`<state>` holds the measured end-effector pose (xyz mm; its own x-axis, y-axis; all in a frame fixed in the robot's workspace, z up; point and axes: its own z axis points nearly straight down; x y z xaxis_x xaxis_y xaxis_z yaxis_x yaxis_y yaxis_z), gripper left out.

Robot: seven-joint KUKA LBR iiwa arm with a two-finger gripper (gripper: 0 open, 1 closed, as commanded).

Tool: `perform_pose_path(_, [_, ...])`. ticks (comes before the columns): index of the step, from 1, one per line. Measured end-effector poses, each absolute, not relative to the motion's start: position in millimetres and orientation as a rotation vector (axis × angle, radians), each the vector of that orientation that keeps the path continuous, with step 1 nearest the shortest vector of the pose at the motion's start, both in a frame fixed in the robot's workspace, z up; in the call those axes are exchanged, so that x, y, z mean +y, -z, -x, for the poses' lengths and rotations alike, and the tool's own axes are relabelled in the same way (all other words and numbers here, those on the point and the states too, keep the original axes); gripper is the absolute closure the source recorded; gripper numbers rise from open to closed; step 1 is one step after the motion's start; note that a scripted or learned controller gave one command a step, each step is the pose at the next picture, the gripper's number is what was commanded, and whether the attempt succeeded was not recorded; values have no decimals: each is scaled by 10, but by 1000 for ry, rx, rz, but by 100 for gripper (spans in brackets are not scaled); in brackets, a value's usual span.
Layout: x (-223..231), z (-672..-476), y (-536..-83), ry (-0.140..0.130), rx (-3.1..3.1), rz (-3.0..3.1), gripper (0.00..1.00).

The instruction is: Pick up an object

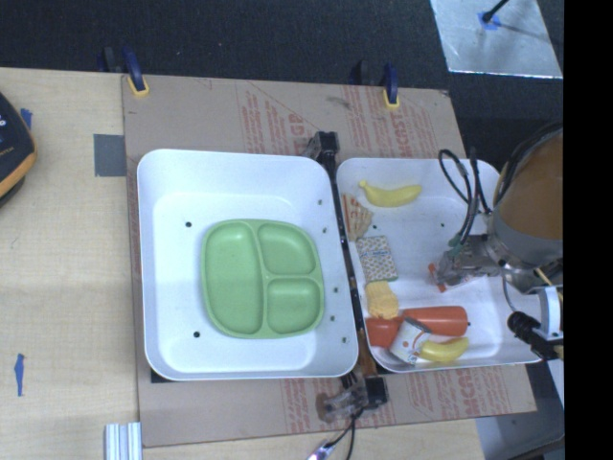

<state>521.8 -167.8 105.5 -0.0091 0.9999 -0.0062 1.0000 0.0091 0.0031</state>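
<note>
The right bin [419, 226] holds several toy foods. A yellow banana [391, 195] lies near its far edge. A grey patterned block [376, 257] and a yellow piece [382, 300] sit along its left wall. At the near end are a red piece [381, 331], an orange-red sausage [436, 319], a white item [412, 339] and a small yellow banana [443, 351]. My gripper [450, 268] hangs low over the right half of this bin, just above the sausage in the view. Nothing shows in its grasp.
The left bin [158, 257] holds a green divided plate [261, 278]. The grey and orange arm [530, 204] with black cables covers the right bin's right side. Clamps hold the cardboard sheet [239, 113] under the bins.
</note>
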Motion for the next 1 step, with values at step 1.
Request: perform_pose_path(1, [-1677, -5218, -1054, 3, 2227, -2207, 0])
